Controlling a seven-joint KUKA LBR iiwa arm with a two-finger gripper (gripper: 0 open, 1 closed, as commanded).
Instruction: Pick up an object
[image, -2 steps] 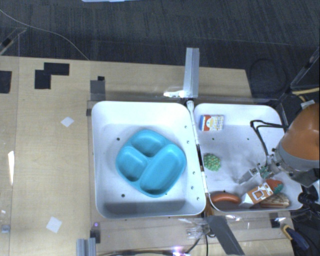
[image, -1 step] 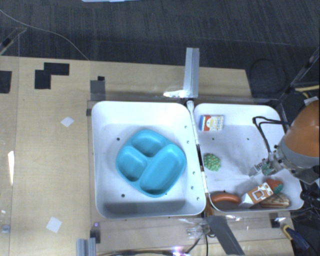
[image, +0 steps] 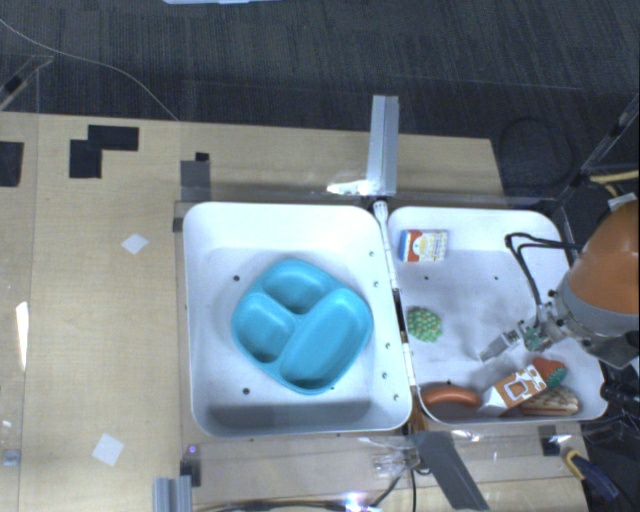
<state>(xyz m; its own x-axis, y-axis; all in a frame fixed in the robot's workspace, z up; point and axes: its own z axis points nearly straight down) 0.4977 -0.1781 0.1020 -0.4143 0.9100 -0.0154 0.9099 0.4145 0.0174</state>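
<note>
Gripper (image: 506, 342) hangs low in the lower right of the frame over the right white bin (image: 470, 225), jaws apart, nothing between them. Nearest candidate: the small orange-and-white printed carton (image: 521, 387), just below. Recommend descending squarely over it, clear of the brown sausage-shaped toy (image: 451, 397).

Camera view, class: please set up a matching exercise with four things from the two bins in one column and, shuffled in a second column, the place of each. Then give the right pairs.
Things:
1. blue divided plate
2. small carton
3. green bumpy ball
4. brown sausage-shaped piece

Places:
A. right bin, near corner beside the divider
B. left bin, in the middle
C. right bin, far corner beside the divider
D. right bin, about halfway along the divider

Pairs: 1-B, 2-C, 3-D, 4-A
</note>
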